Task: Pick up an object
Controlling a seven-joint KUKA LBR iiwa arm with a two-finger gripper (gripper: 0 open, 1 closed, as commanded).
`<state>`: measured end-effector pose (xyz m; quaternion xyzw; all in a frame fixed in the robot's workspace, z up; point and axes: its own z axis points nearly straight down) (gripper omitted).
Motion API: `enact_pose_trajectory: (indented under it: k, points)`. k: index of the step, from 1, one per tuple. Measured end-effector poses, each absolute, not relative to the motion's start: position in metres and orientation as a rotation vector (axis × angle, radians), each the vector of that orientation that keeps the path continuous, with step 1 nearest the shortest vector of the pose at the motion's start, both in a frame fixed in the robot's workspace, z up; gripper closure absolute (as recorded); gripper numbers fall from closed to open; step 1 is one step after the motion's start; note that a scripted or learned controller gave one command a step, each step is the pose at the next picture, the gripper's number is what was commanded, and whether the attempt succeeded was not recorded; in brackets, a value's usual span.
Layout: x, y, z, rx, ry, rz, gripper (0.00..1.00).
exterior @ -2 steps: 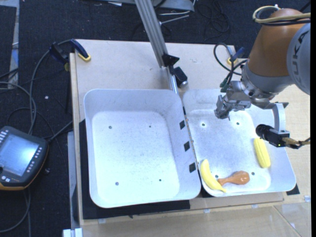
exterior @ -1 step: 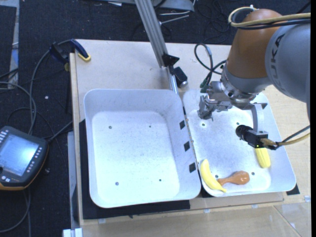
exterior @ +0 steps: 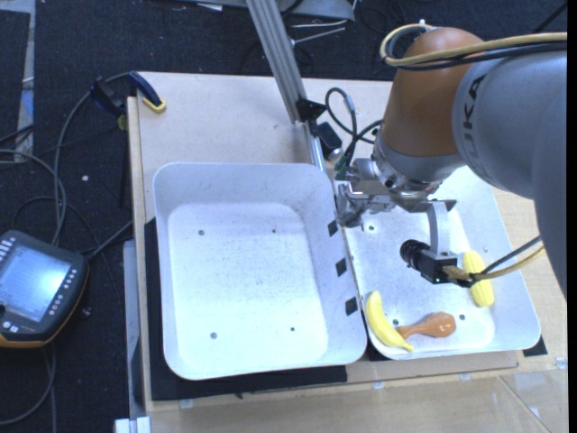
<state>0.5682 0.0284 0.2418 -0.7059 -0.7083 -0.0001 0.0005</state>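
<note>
Reaching in from three o'clock, the arm (exterior: pixel 505 106), lettered "KU", hung its gripper (exterior: pixel 361 207), grip impossible to judge, over the right bin (exterior: pixel 514 332), whose banana (exterior: pixel 382 321), drumstick (exterior: pixel 431 327) and corn (exterior: pixel 478 281) lay toward six o'clock.

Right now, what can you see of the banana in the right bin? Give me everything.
The banana is yellow, curved and looks like smooth plastic. It lies flat on the floor of the right bin, near the front left corner by the wall next to the other bin. Its lower end meets the thin end of the brown drumstick-shaped toy. The gripper is farther back, not touching it.
</note>
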Motion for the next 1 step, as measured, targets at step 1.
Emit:
enact_pose_trajectory:
  k: [1]
  points:
    - [0.5567, 0.0782, 0.2311, -2.215, -2.226, 0.000, 1.00]
